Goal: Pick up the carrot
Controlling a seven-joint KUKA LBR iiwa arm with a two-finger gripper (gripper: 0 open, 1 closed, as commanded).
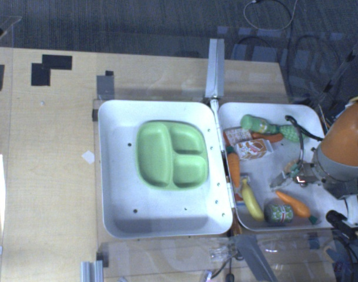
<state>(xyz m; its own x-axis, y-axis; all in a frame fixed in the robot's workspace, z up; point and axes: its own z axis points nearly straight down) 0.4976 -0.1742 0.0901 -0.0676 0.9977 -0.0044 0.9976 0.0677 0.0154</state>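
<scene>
In the right bin (311, 115) an orange carrot (294, 203) lies near the front wall, pointing to the lower right. A second long orange piece (233, 169) lies along the bin's left wall. My gripper (287, 177) hangs low over the middle of this bin, just above and slightly left of the carrot. It is open, with nothing between its fingers. The grey arm with its orange band (348, 138) comes in from the right.
Sharing the right bin are a green bottle (262, 124), a snack packet (247, 146), a banana (251, 199) and a round green-and-red item (278, 213) touching the carrot's left end. The left bin (117, 175) holds a green divided plate (170, 154).
</scene>
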